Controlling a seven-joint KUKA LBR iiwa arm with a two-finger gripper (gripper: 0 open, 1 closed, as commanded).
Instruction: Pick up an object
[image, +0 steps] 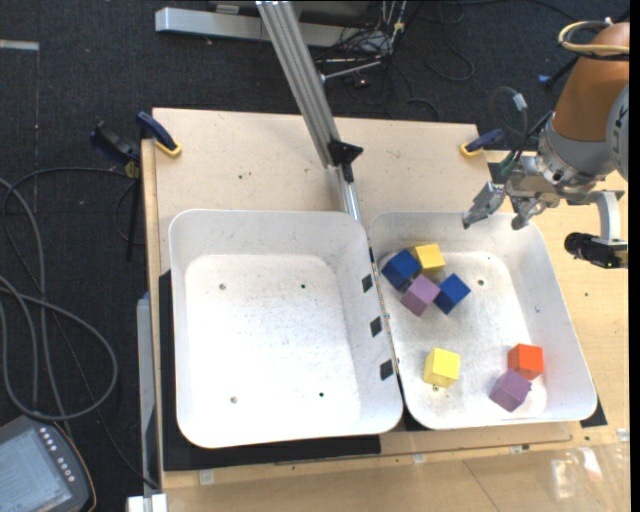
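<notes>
While the gripper (497, 212) hung spread and empty above the right bin's (560, 300) far rim, a lone yellow cube (442, 366) looked easier than the clustered cubes (425, 279).

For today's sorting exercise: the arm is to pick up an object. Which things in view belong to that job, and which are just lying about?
Belongs to the job:
gripper
blue cubes
yellow cubes
purple cubes
orange cube
right bin

Just lying about:
left bin
clamps
cables
</notes>
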